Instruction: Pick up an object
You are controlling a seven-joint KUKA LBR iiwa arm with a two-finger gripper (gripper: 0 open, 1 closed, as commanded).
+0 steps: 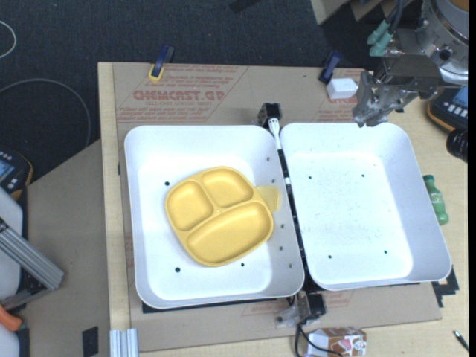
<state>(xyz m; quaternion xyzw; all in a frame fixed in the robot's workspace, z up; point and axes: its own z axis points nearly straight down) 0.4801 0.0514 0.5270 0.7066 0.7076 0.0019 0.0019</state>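
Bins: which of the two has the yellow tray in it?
The left bin, the one farther from the gripper. The yellow divided tray lies in it; the right bin sits just under the gripper's corner.

I see one yellow plate [219, 216] in the left bin [141, 199]. It is a divided plate with three compartments: two smaller ones toward the back and one long one toward the front. It lies flat, open side up, turned at a slight angle to the bin walls. It sits near the middle of the bin floor, and a small yellow tab pokes out at its right edge.
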